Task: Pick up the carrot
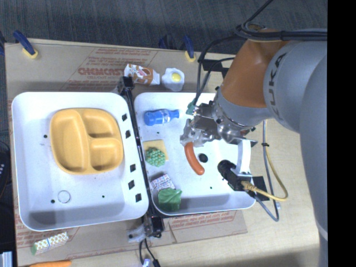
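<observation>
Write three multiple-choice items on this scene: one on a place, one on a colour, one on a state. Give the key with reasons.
1. Where does the carrot lie?
A. in the right bin
B. on the yellow tray
C. on the cardboard

2. What colour is the bottle?
A. red
B. blue
C. black

3. How does the tray sit?
A. stacked on the carrot
B. tipped on edge
C. flat in the left bin

Key: A, the carrot rests on the right bin's floor by the gripper; B, the bottle is blue; C, the tray's compartments face up.

We note glossy white plastic bins (72, 210), a smooth matt yellow plastic tray (83, 141) in the left bin, printed brown cardboard (105, 65) beneath the bins.
</observation>
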`<move>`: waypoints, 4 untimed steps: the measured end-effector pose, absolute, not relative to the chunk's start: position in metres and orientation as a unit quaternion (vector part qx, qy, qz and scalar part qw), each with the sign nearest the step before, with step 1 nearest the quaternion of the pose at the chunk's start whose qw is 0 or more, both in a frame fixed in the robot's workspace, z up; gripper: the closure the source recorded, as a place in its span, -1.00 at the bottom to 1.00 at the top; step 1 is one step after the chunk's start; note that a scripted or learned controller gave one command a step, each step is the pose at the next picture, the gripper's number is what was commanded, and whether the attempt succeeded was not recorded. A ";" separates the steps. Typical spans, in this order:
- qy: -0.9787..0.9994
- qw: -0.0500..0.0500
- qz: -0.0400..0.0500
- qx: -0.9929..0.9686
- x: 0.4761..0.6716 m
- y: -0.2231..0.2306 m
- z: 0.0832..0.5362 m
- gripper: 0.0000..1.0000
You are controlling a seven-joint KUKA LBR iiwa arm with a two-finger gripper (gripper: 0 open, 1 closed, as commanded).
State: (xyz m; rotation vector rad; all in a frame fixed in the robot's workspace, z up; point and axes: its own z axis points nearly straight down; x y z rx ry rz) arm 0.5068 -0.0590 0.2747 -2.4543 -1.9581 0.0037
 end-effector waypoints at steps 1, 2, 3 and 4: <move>-0.591 0.002 0.002 -0.807 0.479 -0.027 0.255 1.00; -0.666 0.003 0.002 -0.746 0.476 -0.006 0.260 1.00; -0.653 0.001 0.001 -0.757 0.477 -0.042 0.275 1.00; -0.680 0.002 0.002 -0.733 0.476 0.001 0.237 1.00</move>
